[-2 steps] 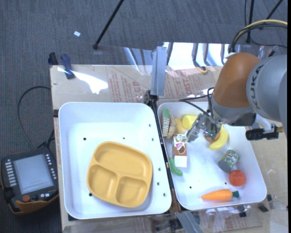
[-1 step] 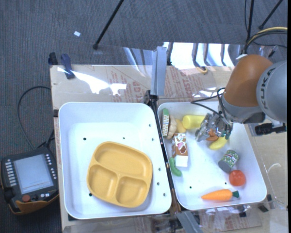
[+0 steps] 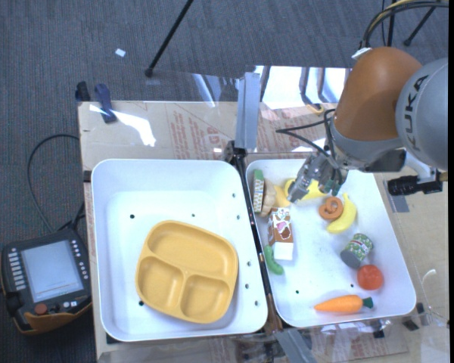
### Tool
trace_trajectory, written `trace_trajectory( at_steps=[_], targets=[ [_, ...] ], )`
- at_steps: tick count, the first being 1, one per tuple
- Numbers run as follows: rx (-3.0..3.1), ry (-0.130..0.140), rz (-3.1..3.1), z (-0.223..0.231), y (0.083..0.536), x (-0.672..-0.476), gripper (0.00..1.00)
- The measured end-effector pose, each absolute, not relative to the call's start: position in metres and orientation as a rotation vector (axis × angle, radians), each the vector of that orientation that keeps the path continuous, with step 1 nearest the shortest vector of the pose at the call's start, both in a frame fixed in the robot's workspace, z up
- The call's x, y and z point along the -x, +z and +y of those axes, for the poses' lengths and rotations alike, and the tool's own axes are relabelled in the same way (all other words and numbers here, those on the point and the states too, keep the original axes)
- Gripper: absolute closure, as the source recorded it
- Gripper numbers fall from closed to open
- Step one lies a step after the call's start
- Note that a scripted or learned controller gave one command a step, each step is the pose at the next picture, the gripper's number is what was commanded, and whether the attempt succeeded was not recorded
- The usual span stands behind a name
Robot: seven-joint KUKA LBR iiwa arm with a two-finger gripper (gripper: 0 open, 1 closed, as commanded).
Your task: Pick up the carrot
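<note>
Nearest, the orange plastic carrot with green top lies at the right white bin's front edge. Well behind it, the two-finger gripper hovers open and empty: approach step; it must travel forward and descend.

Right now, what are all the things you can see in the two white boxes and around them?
Bins: two, white, side by side on the bench.
Tray: one, yellow, three compartments, in the left bin.
Carrot: one, orange with green top, near front edge of right bin.
Tomato: one, red, right bin, above the carrot.
Can: one, grey-green, right bin.
Banana: one, yellow, right bin.
Carton: one, brown and white, right bin, left side.
Pendant: one, grey, left of the bench.
Gripper: one, grey, over the right bin's back, far from the carrot.
</note>
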State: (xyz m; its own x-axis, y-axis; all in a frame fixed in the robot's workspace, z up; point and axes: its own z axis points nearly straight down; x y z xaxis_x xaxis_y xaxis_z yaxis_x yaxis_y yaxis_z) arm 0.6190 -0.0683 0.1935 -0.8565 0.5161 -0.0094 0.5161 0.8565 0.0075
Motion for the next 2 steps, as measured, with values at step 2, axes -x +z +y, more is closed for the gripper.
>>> trace_trajectory(
  at_steps=[2],
  targets=[
    [-0.277,0.001,3.127,-0.169,0.299,-0.617,1.00]
  ],
)
